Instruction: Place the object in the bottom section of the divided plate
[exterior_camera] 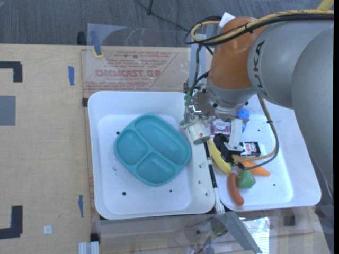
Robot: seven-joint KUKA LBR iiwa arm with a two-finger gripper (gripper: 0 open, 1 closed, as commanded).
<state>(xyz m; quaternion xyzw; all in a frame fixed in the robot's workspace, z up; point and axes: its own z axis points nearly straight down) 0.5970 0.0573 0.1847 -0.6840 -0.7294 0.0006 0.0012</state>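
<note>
A teal divided plate [152, 148] lies in the left bin [106, 194]; its bottom section [156, 169] has nothing in it. The gripper [194, 121] hangs under the orange wrist, over the ridge between the two bins, just off the plate's upper right rim. A small cream, cylinder-like object [199, 134] sits right at the gripper's tip, touching or nearly touching it. The wrist hides how the gripper stands around this object.
The right bin [302, 189] holds a banana [219, 156], a carrot [255, 169], a green piece [246, 180], a red sausage [235, 189], a black and white card [252, 148] and a pink packet [220, 126]. The grey arm covers the upper right.
</note>
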